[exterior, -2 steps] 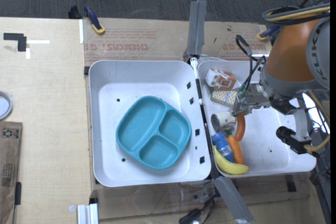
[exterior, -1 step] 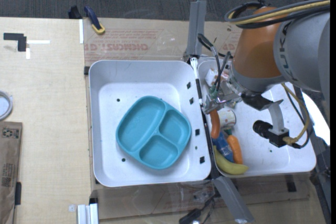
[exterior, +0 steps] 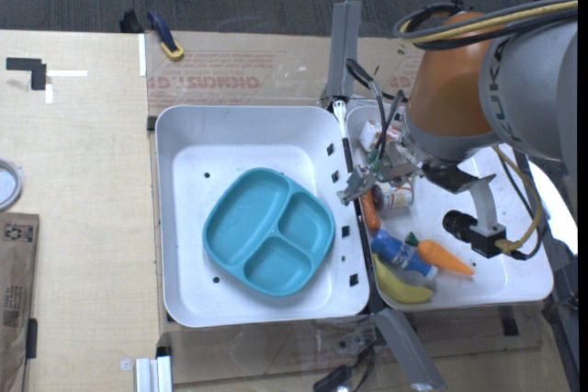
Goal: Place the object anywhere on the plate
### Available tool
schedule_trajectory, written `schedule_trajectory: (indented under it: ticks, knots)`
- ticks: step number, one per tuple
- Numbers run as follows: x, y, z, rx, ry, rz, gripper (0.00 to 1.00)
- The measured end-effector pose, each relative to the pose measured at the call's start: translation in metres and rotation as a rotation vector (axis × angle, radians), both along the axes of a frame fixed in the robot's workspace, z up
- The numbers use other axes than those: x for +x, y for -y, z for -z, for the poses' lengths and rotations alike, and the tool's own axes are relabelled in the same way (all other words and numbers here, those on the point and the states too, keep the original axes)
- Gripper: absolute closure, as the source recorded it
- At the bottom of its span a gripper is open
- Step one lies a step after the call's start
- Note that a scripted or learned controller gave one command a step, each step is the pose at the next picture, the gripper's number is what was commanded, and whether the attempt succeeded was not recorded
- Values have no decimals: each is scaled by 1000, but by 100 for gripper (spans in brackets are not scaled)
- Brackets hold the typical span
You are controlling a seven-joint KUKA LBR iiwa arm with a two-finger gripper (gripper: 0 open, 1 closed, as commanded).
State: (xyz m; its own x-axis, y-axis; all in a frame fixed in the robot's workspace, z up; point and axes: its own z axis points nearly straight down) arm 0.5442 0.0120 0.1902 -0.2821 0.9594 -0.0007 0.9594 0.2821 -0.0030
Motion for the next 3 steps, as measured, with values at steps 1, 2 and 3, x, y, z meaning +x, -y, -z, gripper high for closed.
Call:
schedule_trajectory:
  ticks: [1, 2, 3]
  knots:
    - [0, 1, -7, -2, -3, 0, 100]
    - [-28, -41, -30, 0, -2, 4, 100]
    - [-65, -95, -38, -1, -2, -1, 100]
